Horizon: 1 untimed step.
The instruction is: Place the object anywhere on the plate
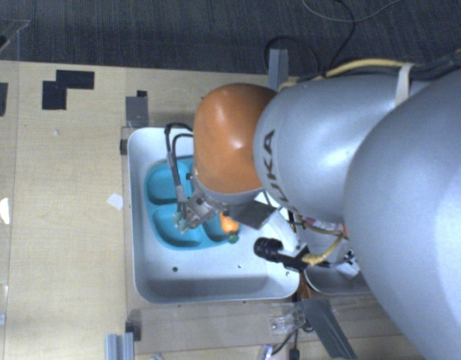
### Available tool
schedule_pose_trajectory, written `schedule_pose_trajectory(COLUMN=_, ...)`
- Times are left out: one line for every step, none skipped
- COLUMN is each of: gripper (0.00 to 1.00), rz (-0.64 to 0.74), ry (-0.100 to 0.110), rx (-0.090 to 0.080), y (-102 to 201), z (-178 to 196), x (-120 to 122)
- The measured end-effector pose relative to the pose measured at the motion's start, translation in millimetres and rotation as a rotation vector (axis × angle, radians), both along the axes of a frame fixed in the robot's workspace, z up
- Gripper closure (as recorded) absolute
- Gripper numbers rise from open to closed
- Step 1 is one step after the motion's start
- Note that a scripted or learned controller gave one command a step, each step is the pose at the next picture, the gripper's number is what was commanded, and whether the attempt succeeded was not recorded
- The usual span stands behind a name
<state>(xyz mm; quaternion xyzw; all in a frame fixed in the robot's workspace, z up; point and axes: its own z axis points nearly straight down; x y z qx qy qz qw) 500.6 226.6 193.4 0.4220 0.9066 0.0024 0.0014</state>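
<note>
Over left white bin (208,287), my hand (188,220) hangs above blue compartmented plastic plate (161,186); cannot tell its state. Small orange object (230,226) sits at plate's right edge; placement looks unfinished.

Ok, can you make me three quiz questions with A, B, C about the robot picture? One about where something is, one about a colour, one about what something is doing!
1. Where is the plate?
A. Inside the white bin
B. On the dark carpet
C. On top of the arm

2. What colour is the plate?
A. Red
B. Blue
C. Black

3. What is the tool doing?
A. Resting on the carpet
B. Lying outside the bin on the wood
C. Reaching down over the plate

Answers:
1 A, the plate sits on the white bin's floor.
2 B, it is bright blue against the white.
3 C, the tool hangs right above the blue plate, beside a small orange object.
</note>
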Motion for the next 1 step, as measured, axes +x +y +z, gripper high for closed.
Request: schedule_pose_trajectory(gripper=1.00, rz=0.361, ry=0.000, rx=-0.002, y=-6.9, z=-61.4, x=13.8)
